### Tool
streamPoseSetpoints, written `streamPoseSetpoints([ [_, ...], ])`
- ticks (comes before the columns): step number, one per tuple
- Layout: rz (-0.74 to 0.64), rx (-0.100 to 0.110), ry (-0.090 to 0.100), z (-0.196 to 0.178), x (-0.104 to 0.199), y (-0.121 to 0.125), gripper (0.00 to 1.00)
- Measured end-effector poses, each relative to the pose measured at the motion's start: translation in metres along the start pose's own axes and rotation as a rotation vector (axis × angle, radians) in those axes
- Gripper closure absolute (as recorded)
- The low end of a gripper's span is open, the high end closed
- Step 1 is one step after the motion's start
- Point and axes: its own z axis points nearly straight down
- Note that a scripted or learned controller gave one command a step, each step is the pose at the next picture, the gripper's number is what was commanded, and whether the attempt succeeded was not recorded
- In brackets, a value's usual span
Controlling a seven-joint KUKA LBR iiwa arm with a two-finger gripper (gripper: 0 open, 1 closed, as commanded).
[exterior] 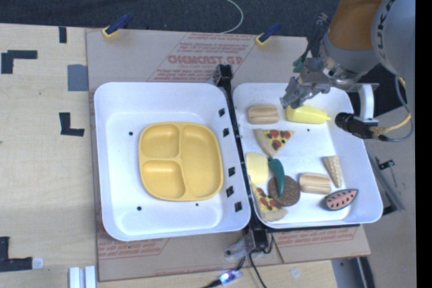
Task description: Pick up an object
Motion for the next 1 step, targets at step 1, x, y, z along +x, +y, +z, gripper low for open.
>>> streamPoseSetpoints([
  [1, -0.001, -0.001, 0.000, -0.0090, 0.0560, 0.0022, 1.00],
])
